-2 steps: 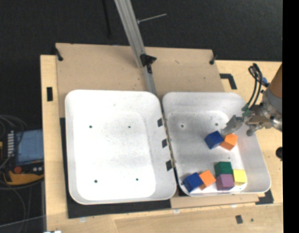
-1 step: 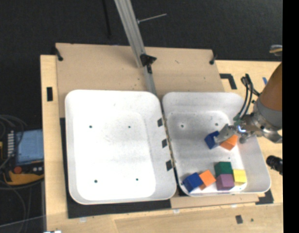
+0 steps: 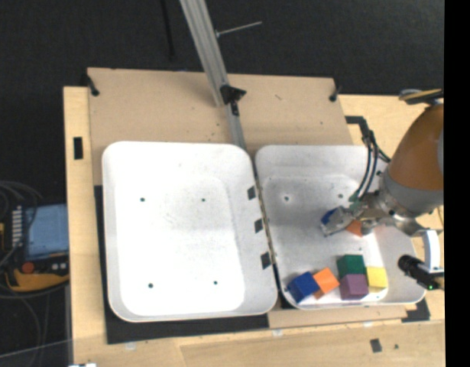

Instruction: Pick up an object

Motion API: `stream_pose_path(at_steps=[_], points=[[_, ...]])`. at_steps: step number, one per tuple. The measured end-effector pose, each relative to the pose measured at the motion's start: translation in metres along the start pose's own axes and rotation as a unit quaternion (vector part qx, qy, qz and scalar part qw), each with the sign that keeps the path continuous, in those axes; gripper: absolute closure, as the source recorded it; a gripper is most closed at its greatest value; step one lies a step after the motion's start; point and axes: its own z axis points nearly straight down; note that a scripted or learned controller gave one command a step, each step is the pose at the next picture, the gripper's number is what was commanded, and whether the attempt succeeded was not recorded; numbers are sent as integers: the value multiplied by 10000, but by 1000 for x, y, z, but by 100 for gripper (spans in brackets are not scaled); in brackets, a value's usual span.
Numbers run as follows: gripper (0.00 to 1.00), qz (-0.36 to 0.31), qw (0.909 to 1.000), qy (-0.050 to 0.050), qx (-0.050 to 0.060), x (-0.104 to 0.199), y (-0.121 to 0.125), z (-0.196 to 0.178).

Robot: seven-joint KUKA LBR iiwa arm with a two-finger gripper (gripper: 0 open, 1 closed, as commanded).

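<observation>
On a pale wooden bench against black flooring, small coloured blocks crowded the right-hand shallow white bin's near edge: blue cube, orange cube, purple cube, green cube, yellow cube. Farther in, the two-finger gripper hovered low over an orange piece; whether it was clenched could not be told. A miss or glancing knock looked likely.

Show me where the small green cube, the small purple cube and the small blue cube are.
small green cube (image 3: pixel 351 264): camera view, top face.
small purple cube (image 3: pixel 354 285): camera view, top face.
small blue cube (image 3: pixel 303 285): camera view, top face.
</observation>
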Motion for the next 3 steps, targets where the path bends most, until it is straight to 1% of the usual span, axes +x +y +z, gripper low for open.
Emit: stream_pose_path(at_steps=[1,2,3], points=[[100,22,10000,7,-50,-1,3,-14],[100,-38,10000,-7,-63,0,4,-79],[100,-38,10000,-4,-27,-1,4,-73]])
